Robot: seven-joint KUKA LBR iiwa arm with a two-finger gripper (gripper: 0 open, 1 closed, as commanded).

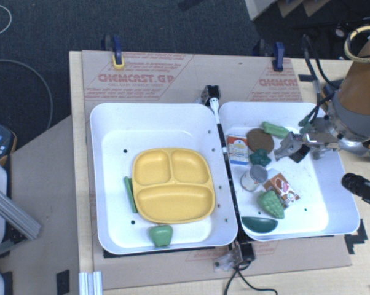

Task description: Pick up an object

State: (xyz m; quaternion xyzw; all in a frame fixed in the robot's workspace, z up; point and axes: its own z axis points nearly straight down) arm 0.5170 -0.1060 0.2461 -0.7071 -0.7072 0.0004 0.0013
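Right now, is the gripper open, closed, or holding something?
Gripper: open above the right bin, nothing between its fingers.

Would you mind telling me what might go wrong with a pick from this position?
1. The gripper hangs over a tight cluster in the right bin: brown round object, teal piece, green piece. It could nudge neighbours or grab two.
2. The snack packet lies flat, so it may slip.

The pincer (294,147) hangs over the right bin (320,217), fingers spread and holding nothing. Just left of it lie a brown disc (260,139) and a teal piece (260,159) (a green one (275,129) sits just beyond).
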